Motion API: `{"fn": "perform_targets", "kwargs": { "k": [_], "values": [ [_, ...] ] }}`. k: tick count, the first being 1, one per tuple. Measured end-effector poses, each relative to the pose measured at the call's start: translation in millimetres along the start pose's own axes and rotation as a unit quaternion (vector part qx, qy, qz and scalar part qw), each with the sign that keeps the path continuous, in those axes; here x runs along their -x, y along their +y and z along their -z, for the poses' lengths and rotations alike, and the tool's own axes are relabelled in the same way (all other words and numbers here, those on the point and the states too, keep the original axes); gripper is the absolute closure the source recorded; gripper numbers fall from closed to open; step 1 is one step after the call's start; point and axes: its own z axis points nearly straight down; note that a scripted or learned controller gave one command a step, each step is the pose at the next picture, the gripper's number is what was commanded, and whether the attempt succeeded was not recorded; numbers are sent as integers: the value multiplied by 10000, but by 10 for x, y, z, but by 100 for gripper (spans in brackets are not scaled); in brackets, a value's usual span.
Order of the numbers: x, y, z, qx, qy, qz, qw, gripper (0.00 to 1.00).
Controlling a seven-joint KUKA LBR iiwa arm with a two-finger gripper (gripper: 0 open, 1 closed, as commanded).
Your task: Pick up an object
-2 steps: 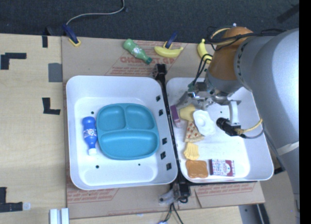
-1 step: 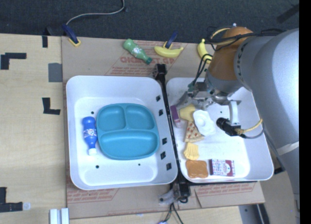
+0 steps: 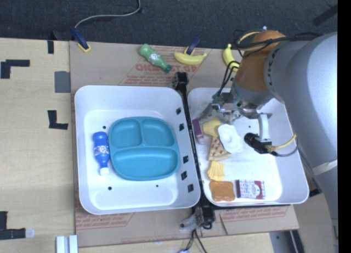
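Brown cardboard (image 3: 153,76) covers the bench beneath two white bins, with dark carpet beyond. Far left of the gripper, the left bin (image 3: 88,109) holds a blue bottle (image 3: 101,152) lying beside a blue divided plate (image 3: 144,148). Behind the bins, up and left of the gripper, a green bottle (image 3: 154,58) and a yellow banana (image 3: 190,57) rest on the cardboard. The grey arm with its orange band (image 3: 253,71) reaches down into the right bin (image 3: 285,186). The gripper (image 3: 222,109) sits low at the bin's rear left; whether it is apart or together cannot be told. Just below it lie a pale yellow piece (image 3: 211,127) and a white object (image 3: 229,138). Further toward the front lie a pizza slice (image 3: 215,149), a yellow chip-like piece (image 3: 217,170), an orange toast-like block (image 3: 222,190) and, right of that, a red-and-white carton (image 3: 250,189).
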Motion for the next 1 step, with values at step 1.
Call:
{"fn": "perform_targets", "kwargs": {
  "k": [1],
  "values": [
    [25, -937, 7, -1, 1, -8, 10000, 0]
  ]
}}
